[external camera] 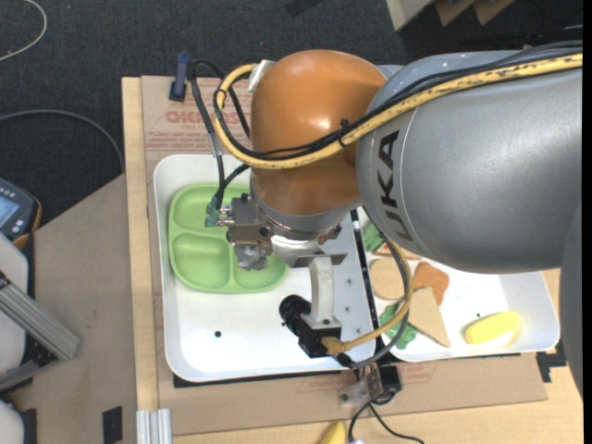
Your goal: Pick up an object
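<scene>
Whether the two-finger gripper [250, 252] is open or closed cannot be told, because the wrist above it hides its tip; nothing can be seen held in it. It hangs over the right-hand part of a light green, divided plastic plate with rounded corners [198, 240], about where the plate's upper compartment meets the lower ones. Whether it touches the plate cannot be told either. The plate lies flat in the shallow white left bin [185, 345], towards that bin's far side, with bare white floor on its near side and a small dark speck [218, 333] on that floor, well apart from the plate. Above the gripper rise the rounded orange band of the arm [305, 128] and the broad grey link [481, 155], which cover the plate's right edge and much of the ground to its right. Further right of the plate, past the wall between the bins, the shallow white right bin [527, 348] holds several loose pieces: a tan, wedge-shaped block [429, 318], an orange piece [432, 280] just beyond the wedge, and a small yellow, rounded piece [492, 326], farthest from the plate and apart from the wedge. Both bins rest on a brown cardboard sheet [139, 248], which shows along the plate's left and far sides.
</scene>
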Motion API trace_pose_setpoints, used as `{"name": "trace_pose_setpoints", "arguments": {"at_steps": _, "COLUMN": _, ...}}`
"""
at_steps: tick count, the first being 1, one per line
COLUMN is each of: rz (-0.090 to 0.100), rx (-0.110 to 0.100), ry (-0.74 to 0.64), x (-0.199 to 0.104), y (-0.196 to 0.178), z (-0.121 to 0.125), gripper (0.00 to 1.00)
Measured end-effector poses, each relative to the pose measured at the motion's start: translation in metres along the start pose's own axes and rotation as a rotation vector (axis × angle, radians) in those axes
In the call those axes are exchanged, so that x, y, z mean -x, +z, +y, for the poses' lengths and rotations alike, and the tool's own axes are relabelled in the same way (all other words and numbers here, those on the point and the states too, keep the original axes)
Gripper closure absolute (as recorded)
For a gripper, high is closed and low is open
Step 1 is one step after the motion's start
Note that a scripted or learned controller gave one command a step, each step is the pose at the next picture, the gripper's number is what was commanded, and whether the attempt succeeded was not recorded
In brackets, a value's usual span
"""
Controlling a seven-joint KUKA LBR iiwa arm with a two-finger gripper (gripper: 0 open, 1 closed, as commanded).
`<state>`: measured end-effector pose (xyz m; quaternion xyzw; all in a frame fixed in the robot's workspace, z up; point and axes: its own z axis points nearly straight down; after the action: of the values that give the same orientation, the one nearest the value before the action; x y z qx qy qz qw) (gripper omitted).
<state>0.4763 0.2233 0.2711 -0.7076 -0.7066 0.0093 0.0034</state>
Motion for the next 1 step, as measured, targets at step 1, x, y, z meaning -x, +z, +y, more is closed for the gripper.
{"name": "trace_pose_setpoints", "arguments": {"at_steps": 1, "rz": 0.01, "rx": 0.023, "ry": 0.0, "x": -0.0009, "y": -0.0315, "z": 0.037, "gripper": 1.0}}
